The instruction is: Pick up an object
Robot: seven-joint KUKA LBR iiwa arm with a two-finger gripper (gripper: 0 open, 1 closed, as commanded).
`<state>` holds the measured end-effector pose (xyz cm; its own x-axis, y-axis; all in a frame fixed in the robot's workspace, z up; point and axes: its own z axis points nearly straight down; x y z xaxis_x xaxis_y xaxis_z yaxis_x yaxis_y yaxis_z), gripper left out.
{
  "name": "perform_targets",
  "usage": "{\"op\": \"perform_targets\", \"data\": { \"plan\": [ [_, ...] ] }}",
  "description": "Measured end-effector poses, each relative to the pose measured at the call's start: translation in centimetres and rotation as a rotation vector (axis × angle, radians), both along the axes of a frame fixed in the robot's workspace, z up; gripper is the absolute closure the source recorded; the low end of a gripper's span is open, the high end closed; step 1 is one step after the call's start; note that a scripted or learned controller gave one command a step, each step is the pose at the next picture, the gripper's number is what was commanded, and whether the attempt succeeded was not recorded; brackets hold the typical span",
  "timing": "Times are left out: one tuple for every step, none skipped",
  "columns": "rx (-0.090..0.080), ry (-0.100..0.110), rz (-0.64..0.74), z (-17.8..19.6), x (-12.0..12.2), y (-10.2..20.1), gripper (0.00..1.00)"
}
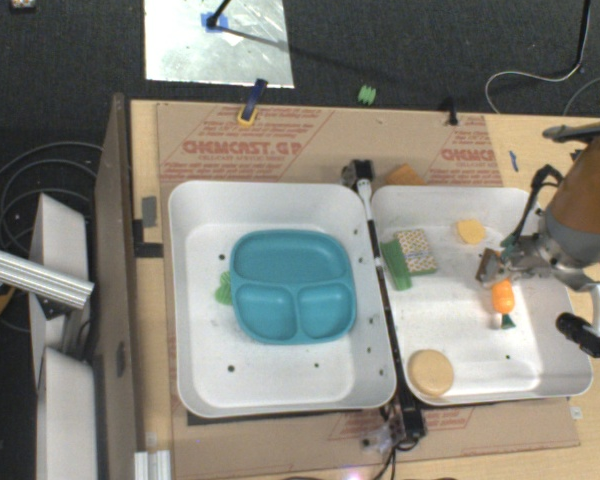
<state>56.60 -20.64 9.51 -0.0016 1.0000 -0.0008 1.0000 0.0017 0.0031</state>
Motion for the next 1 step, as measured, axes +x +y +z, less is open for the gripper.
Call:
{"op": "perform_targets", "data": {
  "plan": [
    [-0.004,0.008,0.008,-0.75,7.72,5.04,1.00]
  ]
}}
